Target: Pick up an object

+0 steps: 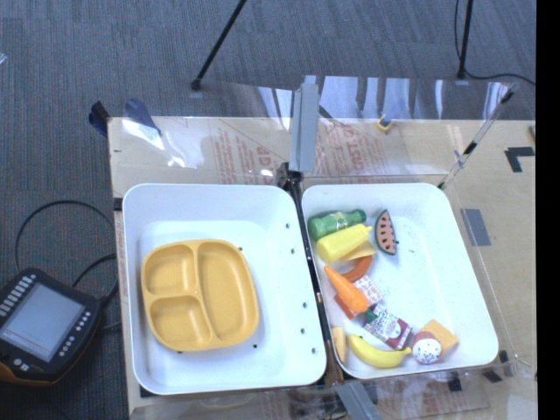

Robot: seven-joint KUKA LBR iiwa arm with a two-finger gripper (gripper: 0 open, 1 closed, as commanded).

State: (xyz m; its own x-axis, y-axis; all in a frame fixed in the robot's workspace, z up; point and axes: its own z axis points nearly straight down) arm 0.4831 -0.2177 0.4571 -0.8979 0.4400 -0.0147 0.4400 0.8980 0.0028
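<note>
The right bin (455, 261) holds several toy foods along its left and front. A green bottle (336, 223) lies at the back left, with a yellow block (344, 242) just in front of it. A watermelon slice (385, 232) stands to their right. An orange carrot (346, 290) lies in the middle left, beside a small red and white packet (383, 325). A yellow banana (376, 353) rests at the front, next to a white ball (426, 350) and an orange wedge (442, 334).
The left bin (271, 217) holds a yellow divided plate (199, 294). A metal post (304, 129) rises behind the seam between the bins. A teach pendant (39, 322) lies on the floor at the left. Tripod legs stand behind the bench.
</note>
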